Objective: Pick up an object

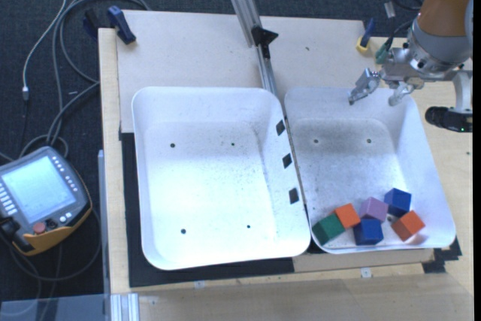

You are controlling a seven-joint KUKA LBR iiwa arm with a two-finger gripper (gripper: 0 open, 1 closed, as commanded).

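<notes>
Single fixed camera, mounted high above bench [195,49], looking down at slant. Far enough back to take in both white bins: left bin [150,162], right bin [425,162], side by side mid-frame. Bench far edge toward top of frame, near edge toward bottom. Dark floor with cables left of bench. Arm [443,4] enters from right, above right bin's far corner.

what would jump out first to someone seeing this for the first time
Probably the cluster of coloured blocks packed into the near corner of the right bin: green, orange, purple and blue ones huddled together. Next, the gripper poised over that bin's far edge, its fingers spread with nothing between them, well away from the blocks. The left bin beside it is plain white.
</notes>
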